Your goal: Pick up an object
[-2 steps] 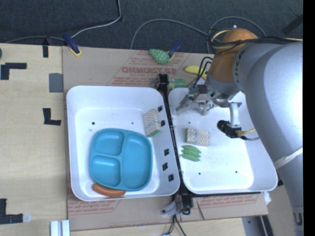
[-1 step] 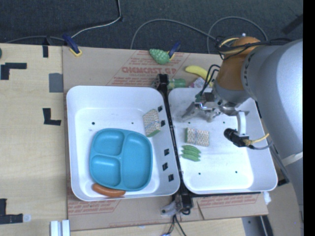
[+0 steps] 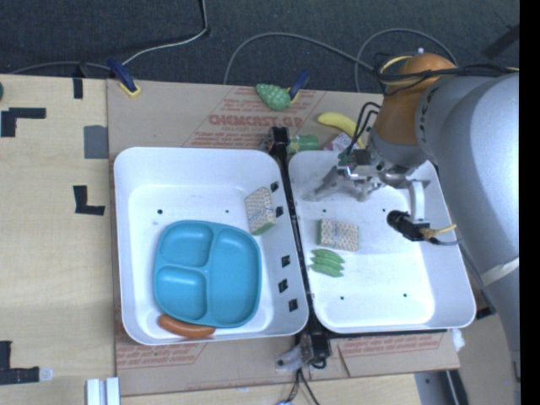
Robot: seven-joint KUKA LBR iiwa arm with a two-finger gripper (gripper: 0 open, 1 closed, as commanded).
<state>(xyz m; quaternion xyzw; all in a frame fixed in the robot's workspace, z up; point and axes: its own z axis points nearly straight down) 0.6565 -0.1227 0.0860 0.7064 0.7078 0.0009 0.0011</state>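
My gripper (image 3: 364, 189) hangs over the far part of the right bin (image 3: 439, 306), open, with nothing between its fingers. A patterned beige block (image 3: 339, 234) lies just in front of it on the bin floor, apart from it. A green pea pod (image 3: 327, 262) lies a little nearer, by the divider. In the left bin (image 3: 135, 184) are a blue divided plate (image 3: 207, 272), an orange carrot (image 3: 186, 327) at its front edge, and a second patterned block (image 3: 261, 209) leaning against the divider.
Behind the bins on the cardboard lie a green toy (image 3: 274, 96) and a yellow banana (image 3: 337, 123). A black cable fitting (image 3: 405, 224) from the arm hangs over the right bin. The grey arm covers the right bin's right side.
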